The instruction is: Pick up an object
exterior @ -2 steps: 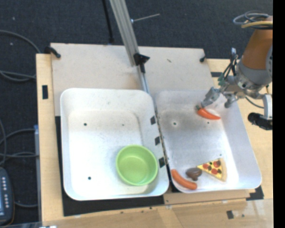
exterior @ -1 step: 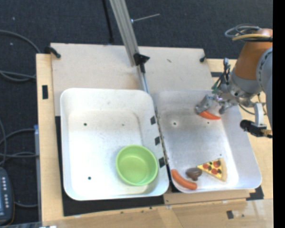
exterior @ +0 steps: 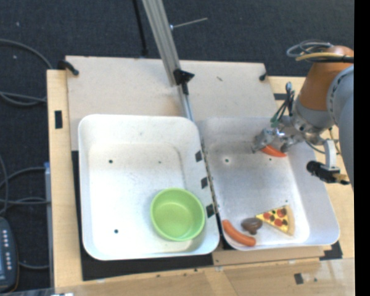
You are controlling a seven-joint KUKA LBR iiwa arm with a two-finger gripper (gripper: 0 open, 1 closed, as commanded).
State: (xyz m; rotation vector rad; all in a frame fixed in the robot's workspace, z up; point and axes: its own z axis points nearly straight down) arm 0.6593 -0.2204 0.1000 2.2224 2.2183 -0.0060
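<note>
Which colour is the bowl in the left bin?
Light green bowl, seen in the camera view.

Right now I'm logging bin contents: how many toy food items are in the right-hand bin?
4. A sausage, a brown piece and a pizza slice sit at the right bin's near edge; an orange piece lies under the gripper, which may hide more.

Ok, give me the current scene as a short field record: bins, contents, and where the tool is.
left bin: holds a green bowl near its front right corner
right bin: holds a pizza slice toy, a small brown object and an orange sausage, all along the front edge
tool: over the rear part of the right bin
at the tool: an orange-red object sits just under it; whether it is gripped cannot be told
arm: reaches in from the right
</note>
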